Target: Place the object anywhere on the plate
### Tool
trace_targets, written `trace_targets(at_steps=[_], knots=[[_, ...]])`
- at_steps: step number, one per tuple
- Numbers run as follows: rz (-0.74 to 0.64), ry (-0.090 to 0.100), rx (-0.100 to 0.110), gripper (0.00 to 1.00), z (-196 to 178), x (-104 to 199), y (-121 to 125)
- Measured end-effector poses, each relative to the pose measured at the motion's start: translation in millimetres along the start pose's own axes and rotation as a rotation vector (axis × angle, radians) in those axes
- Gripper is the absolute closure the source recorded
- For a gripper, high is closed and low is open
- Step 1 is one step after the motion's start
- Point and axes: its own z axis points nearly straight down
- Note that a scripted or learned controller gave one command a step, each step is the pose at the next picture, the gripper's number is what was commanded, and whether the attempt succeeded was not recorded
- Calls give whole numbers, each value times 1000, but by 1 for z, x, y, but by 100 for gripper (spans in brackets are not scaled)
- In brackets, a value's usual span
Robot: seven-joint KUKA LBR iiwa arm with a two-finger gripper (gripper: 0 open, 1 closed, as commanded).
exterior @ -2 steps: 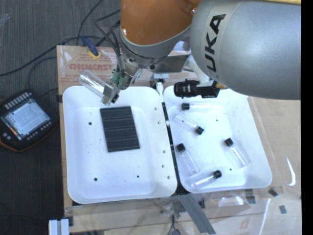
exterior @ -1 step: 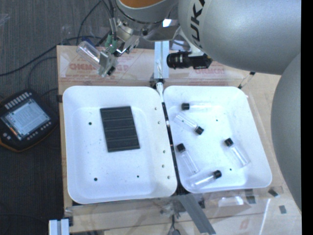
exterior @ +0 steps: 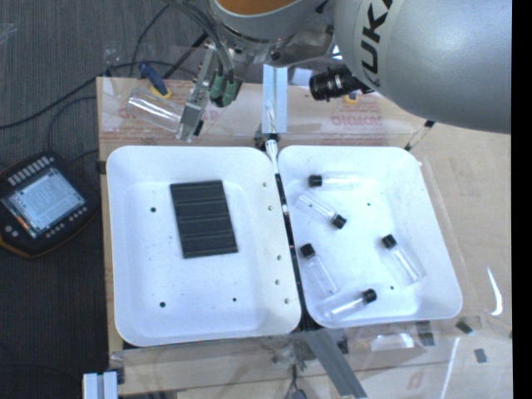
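A dark ribbed rectangular plate (exterior: 204,219) lies flat in the left white bin (exterior: 133,306), slightly left of its middle. Several clear vials with black caps lie scattered in the right white bin (exterior: 432,223), among them one near the back (exterior: 332,179), one at the front (exterior: 349,303) and one at the right (exterior: 401,258). My gripper (exterior: 230,133) hangs high over the bench, behind the back rims where the two bins meet. Its two fingers stand wide apart, open, with nothing between them. The grey arm with its orange band fills the top of the view.
A clear tube (exterior: 154,108) and a small blue and yellow piece (exterior: 154,77) lie on the bench behind the left bin. A handheld control pendant (exterior: 41,202) rests on the floor to the left. Cables run along the back.
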Motion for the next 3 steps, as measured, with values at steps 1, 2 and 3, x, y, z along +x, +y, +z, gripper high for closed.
trace_targets(at_steps=[1,2,3], knots=[[602,1,2,100,1,-38,21],[1082,0,5,100,5,-77,27],[1614,-1,8,100,1,-43,11]])
